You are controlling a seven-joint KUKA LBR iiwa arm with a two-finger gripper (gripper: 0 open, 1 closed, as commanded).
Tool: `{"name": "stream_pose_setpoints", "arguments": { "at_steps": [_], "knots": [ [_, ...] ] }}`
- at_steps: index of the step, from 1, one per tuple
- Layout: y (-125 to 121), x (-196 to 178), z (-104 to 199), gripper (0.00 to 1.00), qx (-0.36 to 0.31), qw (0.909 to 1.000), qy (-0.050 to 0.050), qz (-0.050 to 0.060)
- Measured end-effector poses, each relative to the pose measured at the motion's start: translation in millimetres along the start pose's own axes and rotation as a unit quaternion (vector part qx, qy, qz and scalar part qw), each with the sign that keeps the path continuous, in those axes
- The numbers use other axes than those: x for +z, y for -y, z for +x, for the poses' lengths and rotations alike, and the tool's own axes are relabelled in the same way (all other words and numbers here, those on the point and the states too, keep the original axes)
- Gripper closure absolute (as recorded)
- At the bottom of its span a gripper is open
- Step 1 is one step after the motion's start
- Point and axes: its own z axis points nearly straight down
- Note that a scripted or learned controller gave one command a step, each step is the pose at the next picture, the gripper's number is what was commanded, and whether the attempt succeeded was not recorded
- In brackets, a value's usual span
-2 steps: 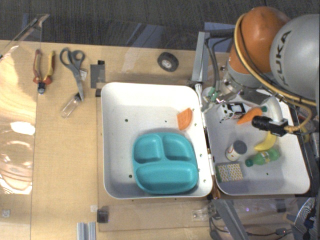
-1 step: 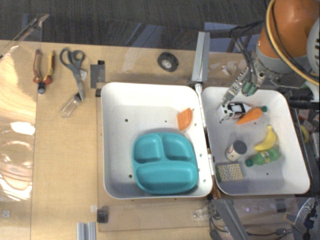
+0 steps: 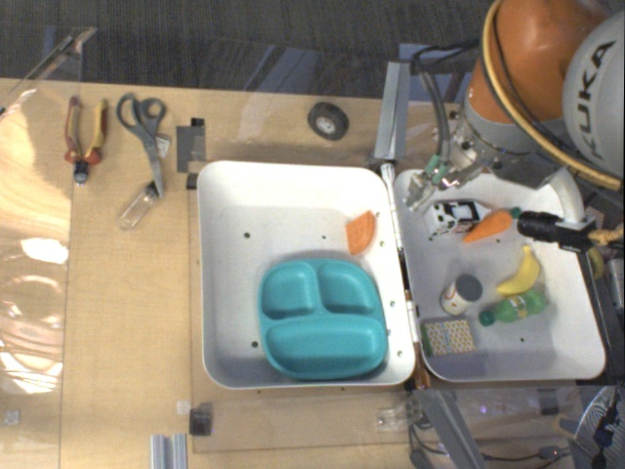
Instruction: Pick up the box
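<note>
Box (image 3: 449, 337) near right bin's front edge; arm (image 3: 547, 76) overhanging far end.

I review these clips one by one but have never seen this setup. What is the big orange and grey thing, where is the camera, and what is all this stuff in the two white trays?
The orange and grey thing is a robot arm, reaching in from the right. One fixed camera looks down on the bench at a slant. Its end effector hangs over the far corner of the right bin, above a small black and white object; I see nothing held. That bin holds a toy carrot, banana, green bottle, a small can and a flat patterned box, the likely target. The left bin holds a teal divided plate and an orange piece. Pliers, scissors and a tape roll lie on the bench.
</note>
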Motion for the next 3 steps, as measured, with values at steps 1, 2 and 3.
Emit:
{"name": "stream_pose_setpoints", "arguments": {
  "at_steps": [1, 2, 3],
  "knots": [
    [100, -28, 23, 1.0, -0.253, 0.9674, 0.001, -0.001],
    [83, 43, 59, 1.0, -0.061, 0.9981, -0.001, 0.001],
    [108, -4, 16, 1.0, -0.204, 0.979, 0.001, 0.0]
  ]
}}
